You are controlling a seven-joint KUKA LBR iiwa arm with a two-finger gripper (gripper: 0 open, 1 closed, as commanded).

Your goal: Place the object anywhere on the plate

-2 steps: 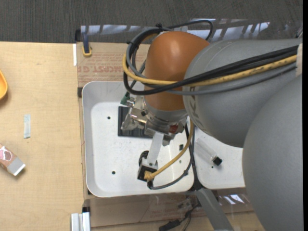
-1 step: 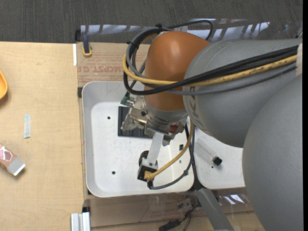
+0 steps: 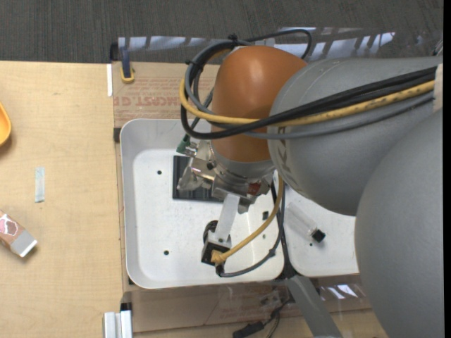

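Observation:
My gripper (image 3: 196, 176) hangs low over the back middle of the left bin (image 3: 151, 210), and the orange wrist band covers most of it from above. Under it, on the bin floor, lies a flat black rectangle (image 3: 184, 184); I cannot see whether the gripper touches it. A small green bit (image 3: 187, 146) peeks out just behind the gripper. At the far left edge of the bench sits part of an orange rounded thing (image 3: 3, 127).
The grey arm covers most of the right bin (image 3: 331, 248), where a small black piece (image 3: 318, 236) lies on the floor. On the wooden bench to the left lie a small grey strip (image 3: 39, 185) and a red-and-white packet (image 3: 15, 235).

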